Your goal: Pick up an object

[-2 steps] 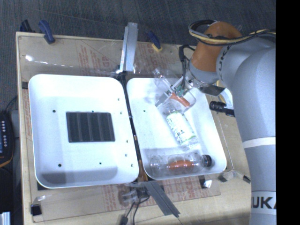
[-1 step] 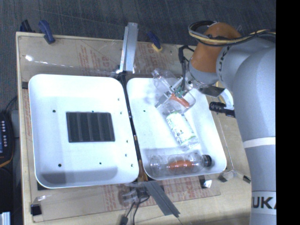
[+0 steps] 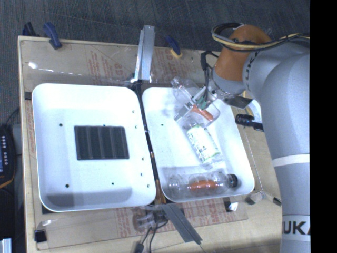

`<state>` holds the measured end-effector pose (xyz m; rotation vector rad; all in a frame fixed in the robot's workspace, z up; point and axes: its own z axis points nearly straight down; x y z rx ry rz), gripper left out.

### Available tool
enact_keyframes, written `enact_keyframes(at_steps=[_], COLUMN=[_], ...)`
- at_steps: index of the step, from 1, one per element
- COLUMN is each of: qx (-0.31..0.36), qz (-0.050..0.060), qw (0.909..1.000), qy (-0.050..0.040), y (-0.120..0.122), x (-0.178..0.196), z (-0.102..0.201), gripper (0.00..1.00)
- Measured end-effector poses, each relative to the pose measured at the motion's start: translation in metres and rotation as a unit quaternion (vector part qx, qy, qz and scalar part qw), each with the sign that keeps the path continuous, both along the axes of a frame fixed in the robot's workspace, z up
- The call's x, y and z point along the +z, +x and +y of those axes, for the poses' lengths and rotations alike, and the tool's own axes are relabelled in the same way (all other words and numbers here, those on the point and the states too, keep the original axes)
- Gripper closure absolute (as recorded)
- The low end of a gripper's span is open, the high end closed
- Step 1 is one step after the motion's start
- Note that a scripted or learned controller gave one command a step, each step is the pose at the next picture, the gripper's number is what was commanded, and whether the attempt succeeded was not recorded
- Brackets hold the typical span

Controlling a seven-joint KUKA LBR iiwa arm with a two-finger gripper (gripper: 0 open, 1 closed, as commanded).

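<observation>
Two white bins sit on the bench; the gripper (image 3: 197, 103) is down in the right bin (image 3: 163, 141), touching a clear bottle (image 3: 202, 138). Grip state unclear; nothing lifted yet, another bottle (image 3: 202, 183) lies nearer.

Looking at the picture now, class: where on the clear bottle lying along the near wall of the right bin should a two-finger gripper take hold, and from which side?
Probably the middle of the clear bottle, from straight above. It lies on its side against the right bin near wall, dark cap toward the arm. Fingers should straddle its round body, though the near wall leaves little room.
</observation>
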<state>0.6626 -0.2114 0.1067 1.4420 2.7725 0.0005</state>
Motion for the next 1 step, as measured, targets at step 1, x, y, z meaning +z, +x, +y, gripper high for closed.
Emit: enact_keyframes(at_steps=[1], qx=[0.014], qz=[0.0], qw=[0.9999], qy=[-0.0005], y=[0.0002], x=[-0.0003], z=[-0.0001], gripper=[0.0])
